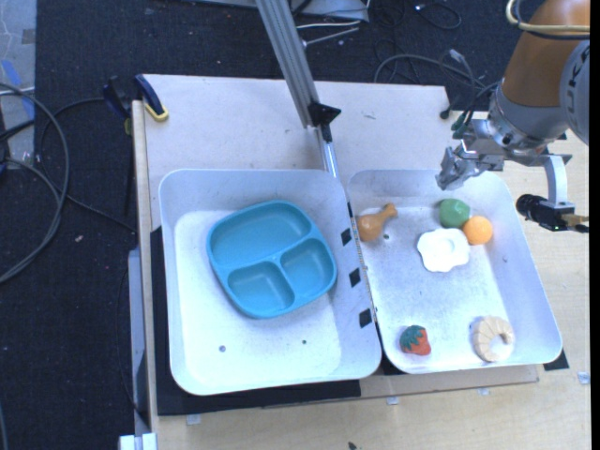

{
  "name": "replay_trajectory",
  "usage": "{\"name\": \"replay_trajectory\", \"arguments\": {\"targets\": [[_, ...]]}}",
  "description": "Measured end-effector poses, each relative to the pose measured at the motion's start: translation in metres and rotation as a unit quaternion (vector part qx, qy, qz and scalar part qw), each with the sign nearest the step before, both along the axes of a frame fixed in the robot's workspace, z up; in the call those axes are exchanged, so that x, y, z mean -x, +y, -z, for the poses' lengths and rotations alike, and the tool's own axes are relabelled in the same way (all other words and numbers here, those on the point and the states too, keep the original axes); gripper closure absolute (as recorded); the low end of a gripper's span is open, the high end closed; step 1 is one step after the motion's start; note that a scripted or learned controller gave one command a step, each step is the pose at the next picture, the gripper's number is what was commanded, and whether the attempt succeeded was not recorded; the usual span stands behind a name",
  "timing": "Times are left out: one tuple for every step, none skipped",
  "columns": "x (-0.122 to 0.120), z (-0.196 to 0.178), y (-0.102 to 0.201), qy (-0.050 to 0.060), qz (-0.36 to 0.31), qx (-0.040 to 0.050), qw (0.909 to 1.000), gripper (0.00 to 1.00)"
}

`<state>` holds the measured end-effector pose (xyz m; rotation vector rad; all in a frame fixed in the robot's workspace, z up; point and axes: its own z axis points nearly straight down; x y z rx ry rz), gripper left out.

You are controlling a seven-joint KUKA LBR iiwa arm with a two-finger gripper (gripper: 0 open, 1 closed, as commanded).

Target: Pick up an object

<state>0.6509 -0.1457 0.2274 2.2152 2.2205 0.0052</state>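
Observation:
My gripper (452,178) hangs over the far edge of the right bin (525,279), just above and slightly left of a green ball (454,212). Nothing shows between its fingers. An orange ball (478,230) lies right of the green one, touching a white fried-egg toy (442,249). A tan chicken drumstick (377,221) lies near the bin's left wall. A red strawberry (415,340) and a beige pastry (492,337) sit at the near end.
The left bin (187,345) holds a blue three-compartment plate (270,259). A metal pole (291,50) slants down to the divider between the bins. Cables lie on the dark floor beyond the bench.

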Motion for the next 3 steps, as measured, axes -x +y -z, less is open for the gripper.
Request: {"name": "replay_trajectory", "arguments": {"targets": [[0.035,-0.006,0.052,0.004,-0.002,-0.0014,1.0,1.0],[0.064,-0.015,0.094,0.003,-0.002,-0.0014,1.0,1.0],[0.091,-0.023,0.141,0.004,-0.003,-0.0016,1.0,1.0]]}}
